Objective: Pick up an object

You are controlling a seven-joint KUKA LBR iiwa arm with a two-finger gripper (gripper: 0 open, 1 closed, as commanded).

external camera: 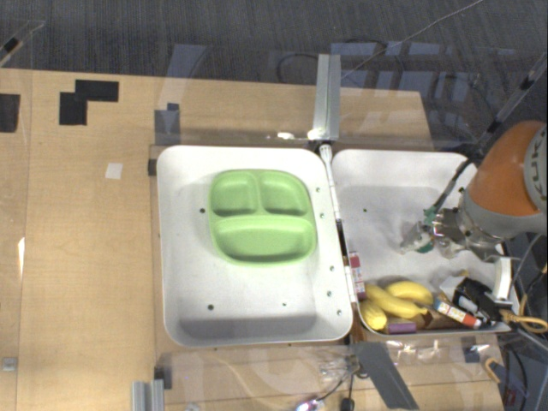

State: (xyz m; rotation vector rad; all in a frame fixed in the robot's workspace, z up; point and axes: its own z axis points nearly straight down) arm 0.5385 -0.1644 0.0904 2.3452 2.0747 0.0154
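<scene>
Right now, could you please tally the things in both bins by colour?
Green: 1, the divided plate in the left bin.
Yellow: 1, the banana bunch in the right bin.
Purple: 1, a small piece beside the bananas.
Total: 3; the other small things at that bin's near edge are too cluttered to sort.

A single fixed camera looks down at a slant from above the bench (86, 255), far enough back to take in the left bin (184, 319), the right bin (385, 174), the carpeted floor (214, 15) beyond and the arm (514, 182) entering from the right.
</scene>
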